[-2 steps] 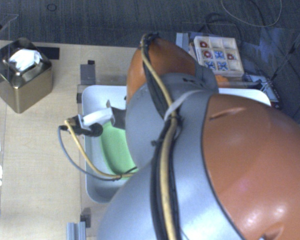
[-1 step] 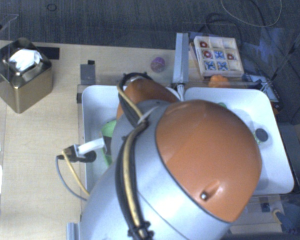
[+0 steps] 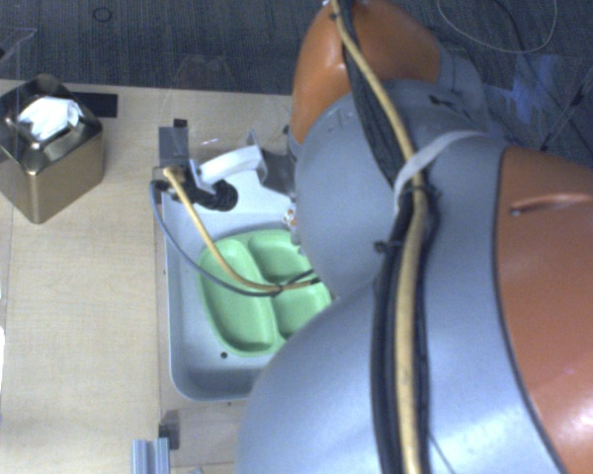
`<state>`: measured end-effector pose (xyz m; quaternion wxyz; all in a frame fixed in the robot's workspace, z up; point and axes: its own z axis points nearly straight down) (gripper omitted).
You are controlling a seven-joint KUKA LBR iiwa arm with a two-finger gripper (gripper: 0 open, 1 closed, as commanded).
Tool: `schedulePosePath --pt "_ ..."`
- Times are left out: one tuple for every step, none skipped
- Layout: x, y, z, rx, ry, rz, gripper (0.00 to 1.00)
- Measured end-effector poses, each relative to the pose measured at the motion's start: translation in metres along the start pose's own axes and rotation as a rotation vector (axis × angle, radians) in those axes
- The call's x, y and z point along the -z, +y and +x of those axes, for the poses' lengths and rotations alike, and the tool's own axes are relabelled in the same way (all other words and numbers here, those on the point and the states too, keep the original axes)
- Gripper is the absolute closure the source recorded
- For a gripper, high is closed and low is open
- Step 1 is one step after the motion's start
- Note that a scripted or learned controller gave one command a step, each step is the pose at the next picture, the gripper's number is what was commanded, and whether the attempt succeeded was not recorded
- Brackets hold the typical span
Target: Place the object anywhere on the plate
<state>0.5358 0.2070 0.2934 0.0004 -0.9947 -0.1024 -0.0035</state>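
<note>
The arm (image 3: 415, 265) hides half the green plate (image 3: 239, 299) mid-bin (image 3: 183, 363), and I cannot tell the gripper's (image 3: 277, 176) state, so any drop risks missing.

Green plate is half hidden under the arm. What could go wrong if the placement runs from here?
Two risks, as I judge it. The arm covers the right side of the green plate, so a release there could not be checked, and I cannot tell whether anything is held. The plate has ridged compartments and lies near the left wall of the white bin; an object landing on a ridge or rim might roll off.
</note>
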Motion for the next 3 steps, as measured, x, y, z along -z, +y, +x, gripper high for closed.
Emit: schedulePosePath --pt "-0.176 -0.033 -0.023 0.112 -0.011 0.001 1.00" --pt "-0.075 -0.023 0.007 0.513 -0.006 0.002 1.00" --pt "-0.153 -0.011 0.083 0.507 -0.009 0.002 1.00"
